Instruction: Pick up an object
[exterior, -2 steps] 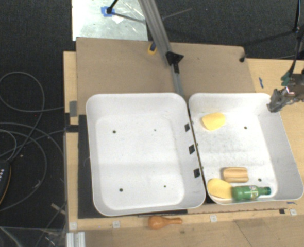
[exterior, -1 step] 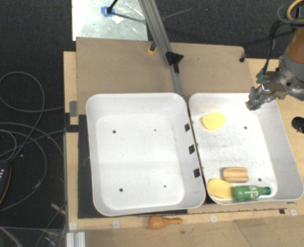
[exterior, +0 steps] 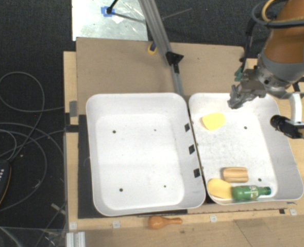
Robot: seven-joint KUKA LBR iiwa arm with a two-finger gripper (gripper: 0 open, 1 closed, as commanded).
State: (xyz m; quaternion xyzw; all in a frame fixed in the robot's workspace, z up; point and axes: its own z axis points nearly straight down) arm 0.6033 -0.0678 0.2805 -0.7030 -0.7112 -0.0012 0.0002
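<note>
The right bin [exterior: 275, 153] holds a pale yellow flat piece [exterior: 213, 121] near its far left. Along its near edge lie a tan bread-like roll [exterior: 235, 174], a yellow rounded object [exterior: 219, 188] and a green bottle [exterior: 250, 192] on its side. My gripper [exterior: 235, 101] hangs over the far edge of the right bin, to the right of and a little beyond the pale yellow piece. Nothing shows between its fingers. The grey arm with its orange band reaches in from the upper right.
The left bin [exterior: 98, 138] sits beside the right one, with black clips along the divide. An orange-brown pear-shaped object [exterior: 164, 221] lies on the bench in front of the bins. A grey pole [exterior: 159, 32] slants across the far bench. Cables lie on the floor at left.
</note>
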